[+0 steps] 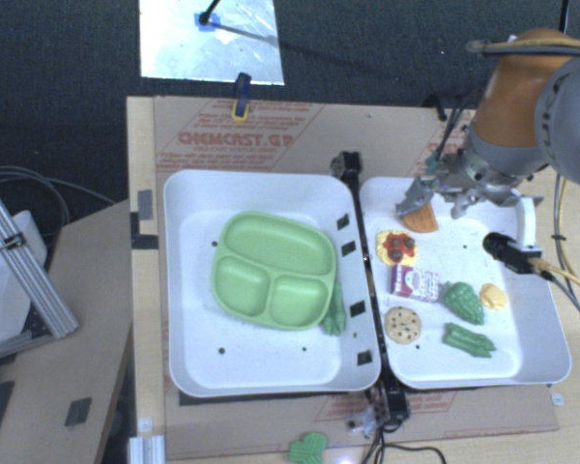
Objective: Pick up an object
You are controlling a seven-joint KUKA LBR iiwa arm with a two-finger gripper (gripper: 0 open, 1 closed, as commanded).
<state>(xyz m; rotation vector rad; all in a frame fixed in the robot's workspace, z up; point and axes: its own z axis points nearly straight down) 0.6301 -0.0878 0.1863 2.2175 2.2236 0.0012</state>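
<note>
The gripper (pixel 437 203) hangs low over the far end of the right bin (pixel 541 356), near the wall that divides it from the left bin (pixel 188 356), with the grey arm and its orange band reaching in from the right. Its two fingers stand apart, spread wide, with nothing between them. An orange wedge (pixel 422 220) lies on the bin floor just beneath the finger nearer the divider; the tip seems to touch or nearly touch it, though the slant of the view does not settle this. Just beside the wedge, toward the near side, sits a yellow piece with red spots (pixel 396 247), and next to that a small red and white packet (pixel 414 283). A round cookie (pixel 402 325) lies close to the packet, near the divider. To the right of the packet is a green broccoli piece (pixel 463 303), with a small yellow lump (pixel 493 297) touching or just beside it. A long green vegetable (pixel 467 340) lies nearest the front wall. In the left bin a green divided plate (pixel 271 271) rests flat, and a green leafy piece (pixel 335 309) lies against its right edge. Another green piece (pixel 309 447) sits on the bench in front of both bins.
</note>
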